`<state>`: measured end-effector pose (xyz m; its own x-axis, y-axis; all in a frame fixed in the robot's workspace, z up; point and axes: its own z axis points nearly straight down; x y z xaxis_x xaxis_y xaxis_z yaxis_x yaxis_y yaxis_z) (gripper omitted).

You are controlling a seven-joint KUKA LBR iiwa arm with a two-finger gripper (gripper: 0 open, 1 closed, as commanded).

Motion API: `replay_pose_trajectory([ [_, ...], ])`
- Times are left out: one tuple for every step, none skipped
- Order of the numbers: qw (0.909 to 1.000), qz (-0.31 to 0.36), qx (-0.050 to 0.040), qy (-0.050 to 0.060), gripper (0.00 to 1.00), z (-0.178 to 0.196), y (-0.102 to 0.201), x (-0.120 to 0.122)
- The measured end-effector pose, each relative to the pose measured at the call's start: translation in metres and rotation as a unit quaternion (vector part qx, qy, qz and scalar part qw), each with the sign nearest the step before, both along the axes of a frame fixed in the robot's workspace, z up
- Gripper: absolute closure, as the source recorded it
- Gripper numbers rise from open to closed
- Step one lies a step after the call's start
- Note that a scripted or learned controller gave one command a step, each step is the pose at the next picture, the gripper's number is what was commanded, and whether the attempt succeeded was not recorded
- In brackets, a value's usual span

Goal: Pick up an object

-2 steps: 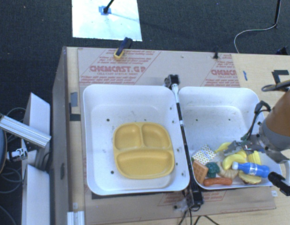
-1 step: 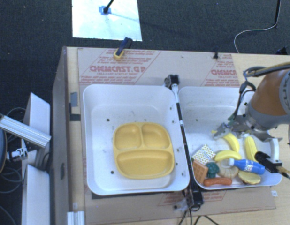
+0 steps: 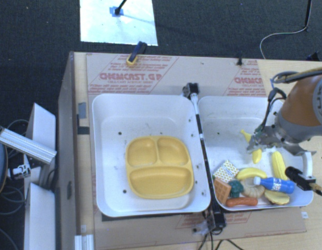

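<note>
Hovering low over the right bin (image 3: 223,108), jaws unreadable, gripper (image 3: 259,142) could just nudge that small yellow piece (image 3: 257,155) aside.

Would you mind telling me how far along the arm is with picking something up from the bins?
Done: the gripper has reached into the right bin, low beside a small yellow piece. In hand: nothing can be seen between its fingers. Left: gripping and lifting an object; the toy food pile, including the blue bottle and banana, lies on the bin floor.
</note>
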<state>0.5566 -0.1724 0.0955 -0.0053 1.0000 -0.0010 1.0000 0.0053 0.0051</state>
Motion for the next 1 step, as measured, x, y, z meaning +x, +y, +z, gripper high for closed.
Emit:
replay_pose_trajectory([
  [1.0, 0.0, 0.0014, 0.0, 1.0, 0.0902, 0.1, -0.0006],
])
